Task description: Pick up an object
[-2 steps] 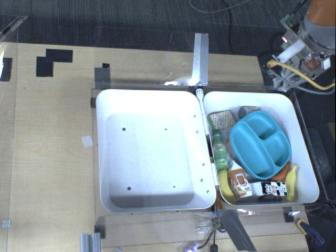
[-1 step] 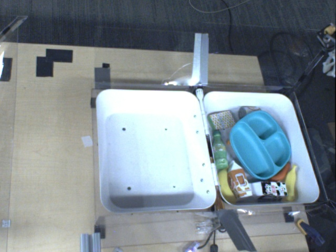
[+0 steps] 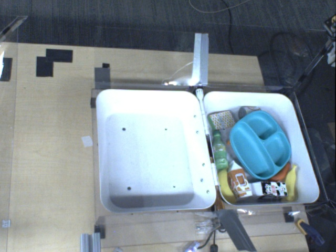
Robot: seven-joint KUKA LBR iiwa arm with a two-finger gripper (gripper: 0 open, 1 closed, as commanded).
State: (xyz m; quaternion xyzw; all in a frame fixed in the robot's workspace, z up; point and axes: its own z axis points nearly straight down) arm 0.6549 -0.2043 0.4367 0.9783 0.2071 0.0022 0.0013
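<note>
- Across the right bin [image 3: 302, 121], all of the objects are seen crowded together, while the left bin [image 3: 152, 151] beside it shows only its white floor and a few small dark dots.
- A blue divided plate [image 3: 261, 143] is laid on top of the heap, tilted and resting on the things beneath it; it is judged to sit this way because it was dropped onto the pile rather than set flat.
- A green bottle [image 3: 219, 151] is wedged along the bin's left wall, just beside the plate, and a patterned packet [image 3: 221, 120] is tucked above it near the bin's upper left corner.
- A yellow banana-like piece [image 3: 227, 187] is curled at the lower left corner, touching an orange and white box [image 3: 240, 184]; a black and white item [image 3: 275, 189] and another yellow piece [image 3: 291, 178] are pressed against the near wall.
- A grey object [image 3: 248, 111] is partly covered by the plate's upper rim.
- Any of these could serve as the task's thing; the plate is judged the most exposed, though its broad rim may be awkward to pinch.
- No statement can be made about the arm's pose or the jaws; their state cannot be told.
- Both bins are carried side by side on the wooden surface [image 3: 47, 140], touching along a shared edge.
</note>
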